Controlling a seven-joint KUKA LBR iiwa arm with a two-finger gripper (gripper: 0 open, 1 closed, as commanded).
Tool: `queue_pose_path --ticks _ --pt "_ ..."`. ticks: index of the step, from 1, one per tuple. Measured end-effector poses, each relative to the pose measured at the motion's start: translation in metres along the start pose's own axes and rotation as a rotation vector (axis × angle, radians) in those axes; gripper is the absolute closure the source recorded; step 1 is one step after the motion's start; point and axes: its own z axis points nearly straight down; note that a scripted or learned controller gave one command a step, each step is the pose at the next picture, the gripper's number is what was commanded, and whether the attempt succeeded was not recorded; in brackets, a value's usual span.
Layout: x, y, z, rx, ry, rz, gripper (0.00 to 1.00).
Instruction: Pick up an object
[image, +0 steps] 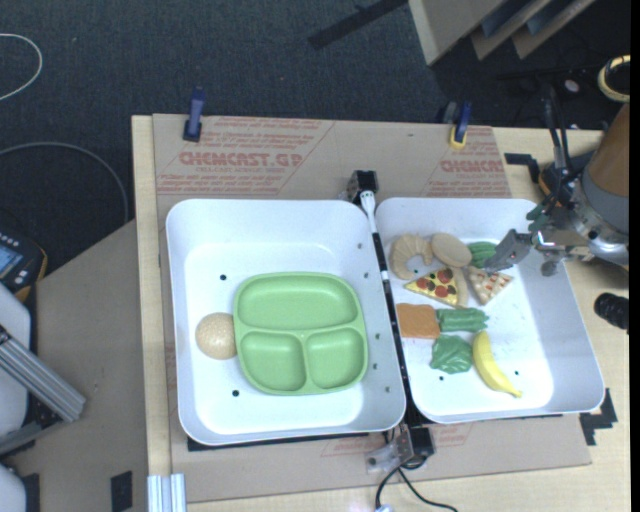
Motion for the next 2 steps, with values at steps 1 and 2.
queue_pose_path --ticks 1,2 --pt "0.021 -0.073 0.151 0.018 0.007 0.003 0.0" --pt "0.019 -0.067 0.133 -0.002 -0.001 0.002 1.0"
